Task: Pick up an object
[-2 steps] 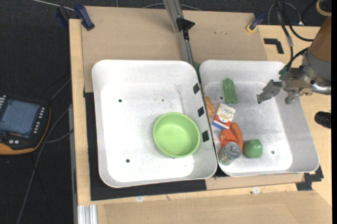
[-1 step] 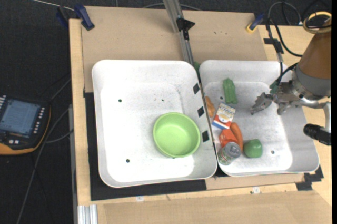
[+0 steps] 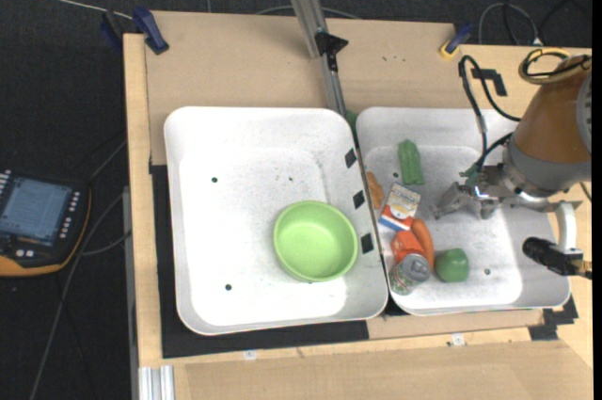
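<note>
claw (image 3: 451, 200) over right bin (image 3: 489, 295), spread open, holding nothing | orange can (image 3: 411, 252) just left and nearer, long axis running front-to-back | green block (image 3: 452, 264) beside can

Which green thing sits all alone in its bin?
The green bowl, alone in the left bin. The other green things share the right bin.

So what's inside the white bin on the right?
The right bin holds a green block, a small carton, an orange thing, a can and a green ball. The pincer covers some floor.
</note>
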